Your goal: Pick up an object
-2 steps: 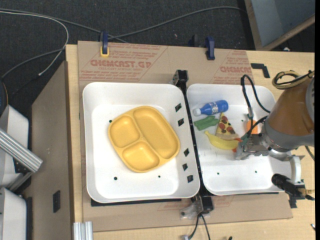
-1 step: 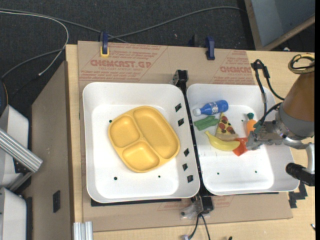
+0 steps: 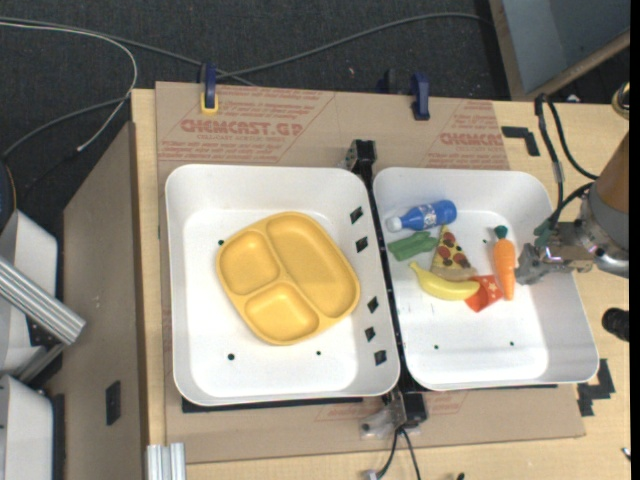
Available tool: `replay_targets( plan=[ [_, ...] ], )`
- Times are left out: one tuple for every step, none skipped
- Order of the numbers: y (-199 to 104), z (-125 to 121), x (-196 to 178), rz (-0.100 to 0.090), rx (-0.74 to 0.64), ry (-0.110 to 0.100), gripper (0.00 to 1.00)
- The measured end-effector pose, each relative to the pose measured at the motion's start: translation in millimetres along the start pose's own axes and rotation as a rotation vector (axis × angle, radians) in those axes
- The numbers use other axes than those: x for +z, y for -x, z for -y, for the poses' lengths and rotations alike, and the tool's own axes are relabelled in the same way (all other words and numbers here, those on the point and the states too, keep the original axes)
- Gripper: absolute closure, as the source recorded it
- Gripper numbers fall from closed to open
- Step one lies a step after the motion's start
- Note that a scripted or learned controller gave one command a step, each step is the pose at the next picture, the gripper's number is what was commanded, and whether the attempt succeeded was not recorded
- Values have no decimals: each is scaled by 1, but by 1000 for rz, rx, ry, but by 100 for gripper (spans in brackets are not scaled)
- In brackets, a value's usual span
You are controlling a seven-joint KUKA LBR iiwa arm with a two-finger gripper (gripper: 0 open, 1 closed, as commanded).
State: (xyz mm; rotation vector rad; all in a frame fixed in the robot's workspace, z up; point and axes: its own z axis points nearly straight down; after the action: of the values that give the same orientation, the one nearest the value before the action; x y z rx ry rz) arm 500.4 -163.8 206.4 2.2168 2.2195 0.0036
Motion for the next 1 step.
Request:
replay_targets(
  plan=[
    [0, -1, -20, -1, -1, -1, 100]
  ],
)
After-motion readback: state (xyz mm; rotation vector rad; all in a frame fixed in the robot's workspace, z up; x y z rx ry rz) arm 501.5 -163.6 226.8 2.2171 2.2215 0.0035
